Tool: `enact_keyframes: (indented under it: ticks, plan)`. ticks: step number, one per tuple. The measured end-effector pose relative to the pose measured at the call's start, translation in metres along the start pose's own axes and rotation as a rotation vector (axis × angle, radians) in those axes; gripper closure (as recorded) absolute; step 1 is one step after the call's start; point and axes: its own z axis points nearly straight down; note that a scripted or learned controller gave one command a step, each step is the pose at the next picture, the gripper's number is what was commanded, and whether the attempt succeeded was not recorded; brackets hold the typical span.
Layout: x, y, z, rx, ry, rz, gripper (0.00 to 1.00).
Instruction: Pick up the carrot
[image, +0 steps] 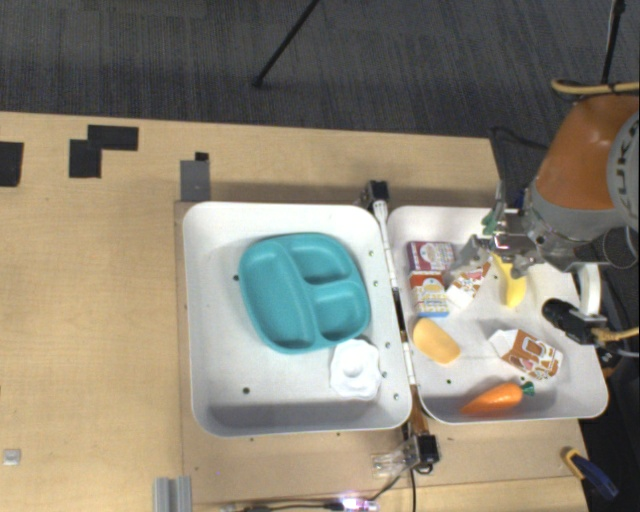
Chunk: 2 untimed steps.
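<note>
Carrot-picking was the job, and the gripper (497, 243) sat at the upper right of the frame, above the far part of the right bin (590, 400), with the grey arm and its orange band entering from the right edge. Whether its metal fingers were apart or together could not be told from this slanted view; nothing could be seen between them. Just below and right of it lay a yellow banana-like toy (514, 288), and to its left sat a small red-and-white carton (429, 257) with another little packet (432, 296) under it. Further toward the lower middle of that bin rested a yellow-orange rounded piece (436, 341), and to its right a tilted brown-and-white packet (530, 355). The carrot (495, 398) lay flat along the bin's near wall at the lower right, green end pointing right, well apart from the gripper and clear of its neighbours, which probably left room for a grasp from above. The left bin (205, 330) held a teal divided tray (303, 290) and a small white object (355, 367) near its lower right corner.
</note>
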Motion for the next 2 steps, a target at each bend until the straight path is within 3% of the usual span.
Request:
enact_keyframes:
  ticks: [1, 2]
  plan:
    - [0.012, -0.092, 0.06, 0.006, 0.001, 0.15, 0.0]
    - [0.02, -0.093, 0.103, -0.006, 0.001, 0.085, 0.0]
